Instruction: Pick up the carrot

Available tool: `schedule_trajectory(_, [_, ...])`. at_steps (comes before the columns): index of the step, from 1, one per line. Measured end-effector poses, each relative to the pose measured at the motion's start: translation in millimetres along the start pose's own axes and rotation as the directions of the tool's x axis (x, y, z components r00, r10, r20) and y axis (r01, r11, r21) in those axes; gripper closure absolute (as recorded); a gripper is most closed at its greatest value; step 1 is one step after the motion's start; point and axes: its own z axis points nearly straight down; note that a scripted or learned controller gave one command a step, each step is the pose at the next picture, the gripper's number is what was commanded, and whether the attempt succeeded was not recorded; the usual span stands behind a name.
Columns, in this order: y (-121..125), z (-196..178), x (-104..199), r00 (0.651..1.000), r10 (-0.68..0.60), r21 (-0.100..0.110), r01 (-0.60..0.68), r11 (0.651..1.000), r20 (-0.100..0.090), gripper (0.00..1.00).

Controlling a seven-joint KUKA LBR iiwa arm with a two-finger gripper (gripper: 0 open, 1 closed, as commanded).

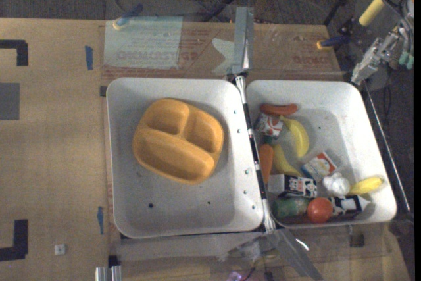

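The tool (378,56) at 2 o'clock, grip state unclear, should descend on the carrot (266,160) against the right bin's (375,135) 9 o'clock wall

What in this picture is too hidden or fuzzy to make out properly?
- Gripper: at the camera view's top right, too blurred to tell open from shut.
- Carrot: small, against the right bin's left wall; its tip is crowded by other toys.
- Small cartons: print too tiny to read.
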Motion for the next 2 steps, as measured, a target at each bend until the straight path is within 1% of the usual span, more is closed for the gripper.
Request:
schedule_trajectory(1, [0.9, -12.7, -1.7, 1.0, -0.001, -0.002, 0.001, 1.0, 0.01, 1.0])
schedule_trajectory(2, [-11.3, -51.7, 18.8, 0.921, 0.39, 0.004, -0.39, 0.921, -0.003, 1.0])
